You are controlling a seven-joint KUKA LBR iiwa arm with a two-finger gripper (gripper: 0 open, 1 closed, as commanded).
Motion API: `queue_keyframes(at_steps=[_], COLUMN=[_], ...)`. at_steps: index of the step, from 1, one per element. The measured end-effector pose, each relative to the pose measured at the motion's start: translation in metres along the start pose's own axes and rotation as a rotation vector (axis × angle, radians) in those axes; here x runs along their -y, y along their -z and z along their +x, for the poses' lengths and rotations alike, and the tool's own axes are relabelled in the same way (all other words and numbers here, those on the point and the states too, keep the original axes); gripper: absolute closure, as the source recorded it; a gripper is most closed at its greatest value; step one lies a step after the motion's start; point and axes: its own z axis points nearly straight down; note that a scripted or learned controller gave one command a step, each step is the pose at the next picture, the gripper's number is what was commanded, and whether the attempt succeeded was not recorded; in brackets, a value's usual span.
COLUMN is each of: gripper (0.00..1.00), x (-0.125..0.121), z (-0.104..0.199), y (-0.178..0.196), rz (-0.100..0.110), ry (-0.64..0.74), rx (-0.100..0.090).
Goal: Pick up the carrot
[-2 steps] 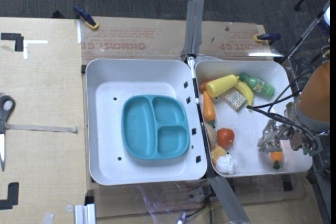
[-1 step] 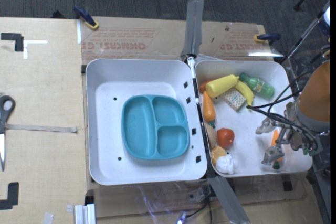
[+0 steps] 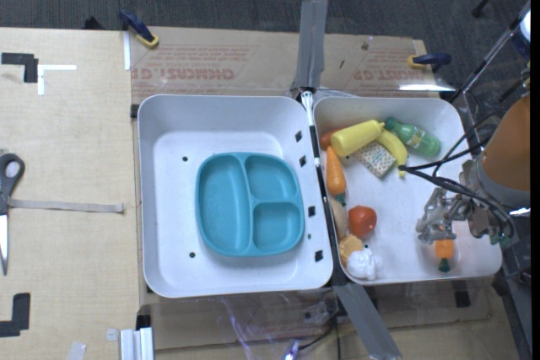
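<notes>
On the far left of the tabletop [image 3: 59,181] lie scissors [image 3: 7,206]. Next comes the left bin [image 3: 160,265], which holds a teal tray [image 3: 250,204] with three compartments, nothing in them.

The right bin [image 3: 405,261] carries the clutter. Along its left wall an orange, tapered piece [image 3: 336,173] lies lengthwise, just right of the divider; it may be a carrot, though that is a judgement. Below it sit a tomato [image 3: 362,220], a small tan item [image 3: 349,247] and a white lump [image 3: 363,265], close together. Toward the back lie a yellow piece [image 3: 356,136], a banana [image 3: 393,147], a green bottle [image 3: 416,137] and a speckled block [image 3: 376,159], touching or nearly so.

Further right, the gripper [image 3: 439,225] hangs low over the bin's front right corner. Directly beneath it is a small carrot [image 3: 444,250], orange with a green tip pointing to the front wall. The jaws sit right at its upper end, but how wide they stand, and whether they have hold of it, I cannot tell: the metalwork is blurred and cables cross it.

The step in hand looks like the grasp itself, or the moment just around it. Next calls for a firm closing on the orange body, then a straight lift clear of the front wall, with a check that the carrot rises too.
</notes>
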Motion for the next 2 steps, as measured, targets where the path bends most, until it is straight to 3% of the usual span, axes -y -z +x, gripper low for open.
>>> queue_keyframes(at_steps=[1, 2], gripper=[0.00, 1.00], x=[-0.0001, 0.0002], z=[0.0000, -0.0028], y=[0.0000, 0.0097], rz=[0.000, 0.001], ry=[0.000, 0.001], rx=[0.000, 0.006])
